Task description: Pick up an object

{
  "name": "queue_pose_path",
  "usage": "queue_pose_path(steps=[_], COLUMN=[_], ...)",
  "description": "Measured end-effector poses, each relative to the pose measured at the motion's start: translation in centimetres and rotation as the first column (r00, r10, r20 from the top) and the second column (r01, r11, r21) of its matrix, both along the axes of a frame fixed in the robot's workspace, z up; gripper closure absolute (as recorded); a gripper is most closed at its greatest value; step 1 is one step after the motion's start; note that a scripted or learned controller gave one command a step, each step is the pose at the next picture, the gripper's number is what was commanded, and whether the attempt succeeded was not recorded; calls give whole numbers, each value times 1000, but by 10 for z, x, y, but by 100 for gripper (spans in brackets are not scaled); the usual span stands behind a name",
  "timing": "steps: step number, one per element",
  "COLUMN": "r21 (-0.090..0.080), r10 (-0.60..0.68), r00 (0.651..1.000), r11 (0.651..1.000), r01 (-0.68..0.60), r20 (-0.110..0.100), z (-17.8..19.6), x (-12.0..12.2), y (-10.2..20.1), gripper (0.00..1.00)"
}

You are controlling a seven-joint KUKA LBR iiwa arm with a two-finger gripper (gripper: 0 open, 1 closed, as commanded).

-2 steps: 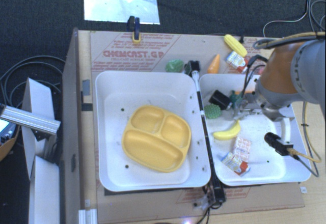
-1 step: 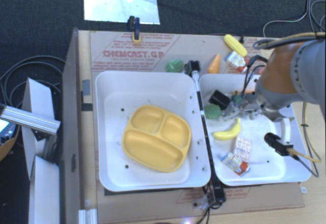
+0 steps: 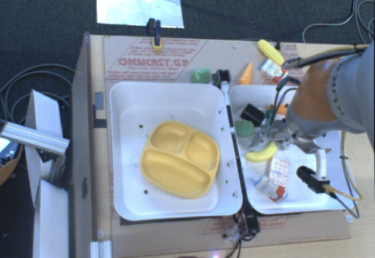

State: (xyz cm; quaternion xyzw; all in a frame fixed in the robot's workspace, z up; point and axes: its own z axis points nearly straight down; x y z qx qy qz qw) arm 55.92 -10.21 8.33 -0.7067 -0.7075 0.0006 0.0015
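My gripper point(image 3: 259, 139) reaches down into the left part of the right bin point(image 3: 328, 204), with the grey and orange arm coming in from the right. It sits right above a yellow banana point(image 3: 262, 154) and beside a green round thing point(image 3: 245, 128). A black block point(image 3: 252, 114) lies just behind them, and a small orange piece point(image 3: 282, 109) shows by the wrist. A white and red packet point(image 3: 274, 179) lies toward the bin's front. I see nothing lifted off the bin floor.
The left bin point(image 3: 126, 133) holds a yellow divided plate point(image 3: 179, 159). Behind the bins, on the cardboard, lie a green item point(image 3: 201, 75), an orange carrot point(image 3: 246, 74), a yellow banana point(image 3: 270, 51), a small packet point(image 3: 272, 69) and a black brush point(image 3: 221, 78).
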Motion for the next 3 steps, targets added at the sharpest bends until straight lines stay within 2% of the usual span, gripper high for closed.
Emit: queue_pose_path(steps=[1, 2, 3], r21=[-1, 0, 2], r10=[0, 10, 11], r00=[1000, 1000, 1000], r11=[1000, 1000, 1000], r01=[0, -10, -11], r20=[5, 18, 2], z=[12, 137, 138], x=[2, 17, -39], y=[-1, 55, 128], gripper=[100, 100, 100])
